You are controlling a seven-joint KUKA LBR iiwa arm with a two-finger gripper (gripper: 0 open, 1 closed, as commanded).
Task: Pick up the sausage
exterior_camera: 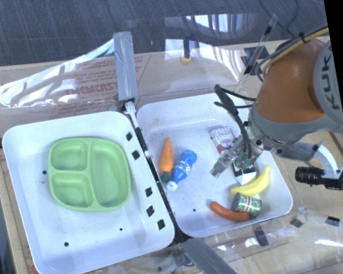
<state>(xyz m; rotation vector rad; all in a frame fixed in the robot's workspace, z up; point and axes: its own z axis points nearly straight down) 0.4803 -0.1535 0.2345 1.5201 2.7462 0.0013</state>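
Hovering claw [227, 162] (grip state unclear), well above sausage [228, 211], right bin [200, 223]

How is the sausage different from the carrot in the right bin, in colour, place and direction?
The sausage is reddish brown; the carrot is orange with a dark green end. The sausage lies near the front edge of the right bin, touching a small can; the carrot lies near the bin's left wall, beside a blue bottle. The sausage lies nearly across the view, the carrot nearly upright in it. Both are long, thin toy foods.
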